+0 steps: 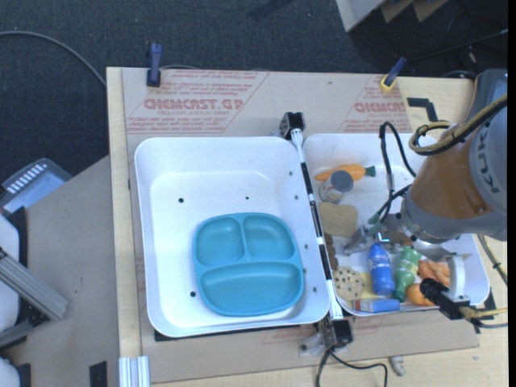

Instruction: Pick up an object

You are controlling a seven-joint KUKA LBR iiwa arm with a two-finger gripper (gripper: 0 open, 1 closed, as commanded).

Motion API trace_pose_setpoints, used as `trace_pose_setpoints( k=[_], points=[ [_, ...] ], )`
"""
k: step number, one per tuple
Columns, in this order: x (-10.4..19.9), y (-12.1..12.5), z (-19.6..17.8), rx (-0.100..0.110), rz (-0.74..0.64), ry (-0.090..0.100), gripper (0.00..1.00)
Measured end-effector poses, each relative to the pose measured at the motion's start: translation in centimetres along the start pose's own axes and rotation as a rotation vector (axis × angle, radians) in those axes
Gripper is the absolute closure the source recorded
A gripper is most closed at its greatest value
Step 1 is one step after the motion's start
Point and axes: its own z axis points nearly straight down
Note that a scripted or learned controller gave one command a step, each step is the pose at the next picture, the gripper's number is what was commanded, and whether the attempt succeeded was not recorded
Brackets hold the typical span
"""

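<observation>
1. Left bin (161, 216) holding a blue divided plate (247, 263).
2. Right bin (322, 147) holding a toy carrot (347, 172), a blue bottle (380, 270) and a cookie (348, 281).
3. Arm (451, 184) over the right bin; gripper (385, 230) low among the objects.

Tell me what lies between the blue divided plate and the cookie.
In the camera view, the two bins' adjoining rims separate the blue divided plate from the cookie.

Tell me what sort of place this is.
Most likely a robotics lab workstation. A robot arm reaches over two white bins clamped to a board, one holding a blue divided plate, the other toy food, with loose cables around.
</observation>
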Motion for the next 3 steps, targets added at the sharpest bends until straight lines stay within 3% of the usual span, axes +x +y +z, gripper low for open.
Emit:
trace_pose_setpoints(
  k=[1,2,3],
  points=[
    [-1.2,-2.2,0.0,-0.002,0.0,-0.001,0.0],
    [-1.2,-2.2,-1.0,-0.002,0.0,-0.001,1.0],
    [7.3,-0.8,-10.0,-0.002,-0.002,0.0,1.0]
  ],
)
